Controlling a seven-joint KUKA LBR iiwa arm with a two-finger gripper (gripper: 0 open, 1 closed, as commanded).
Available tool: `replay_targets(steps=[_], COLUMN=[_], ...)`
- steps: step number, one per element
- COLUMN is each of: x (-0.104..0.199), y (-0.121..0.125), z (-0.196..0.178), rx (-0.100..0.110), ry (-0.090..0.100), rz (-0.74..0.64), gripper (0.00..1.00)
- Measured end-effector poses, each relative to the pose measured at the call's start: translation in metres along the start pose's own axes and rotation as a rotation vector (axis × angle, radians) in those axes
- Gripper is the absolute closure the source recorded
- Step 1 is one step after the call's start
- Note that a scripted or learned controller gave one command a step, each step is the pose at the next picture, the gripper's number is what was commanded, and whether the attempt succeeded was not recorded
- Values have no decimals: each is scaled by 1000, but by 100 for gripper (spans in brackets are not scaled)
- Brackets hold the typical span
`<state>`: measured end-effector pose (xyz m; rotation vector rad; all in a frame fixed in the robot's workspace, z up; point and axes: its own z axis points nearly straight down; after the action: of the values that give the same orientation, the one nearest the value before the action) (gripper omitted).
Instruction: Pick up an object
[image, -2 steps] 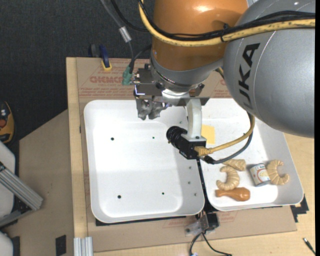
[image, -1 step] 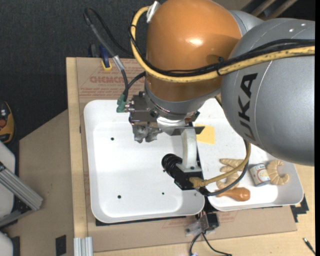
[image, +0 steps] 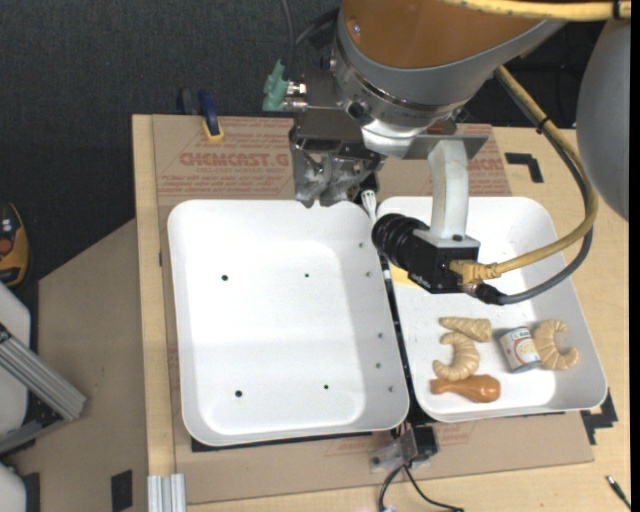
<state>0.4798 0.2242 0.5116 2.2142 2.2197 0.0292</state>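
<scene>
Overhead, the grey arm (image: 440, 50) hangs above the bins' far edge — its gripper (image: 330, 180) at the left bin's (image: 200, 300) rim, grip state unclear. Right bin (image: 520, 220) holds croissants (image: 462, 350), a drumstick (image: 466, 388) and a can (image: 518, 348) — near corner.

White bins (image: 200, 300); tan croissants (image: 462, 355); orange drumstick (image: 466, 388).

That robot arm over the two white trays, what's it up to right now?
The arm reaches in over the bench, and its claw sits at the far edge of the left tray, with nothing seen in it. The things to pick from all lie in the near corner of the right tray: two croissants, a small can and a drumstick. No pick has happened yet.
</scene>
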Motion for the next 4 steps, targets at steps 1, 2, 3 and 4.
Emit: replay_targets(steps=[1,2,3,4], x=[-2,0,-2,0], y=[-6,0,-6,-1], z=[181,-31,173,47], rx=[35,-2,35,3], ry=[-17,1,-17,-2], rz=[4,0,4,1], gripper=[100,100,100,100])
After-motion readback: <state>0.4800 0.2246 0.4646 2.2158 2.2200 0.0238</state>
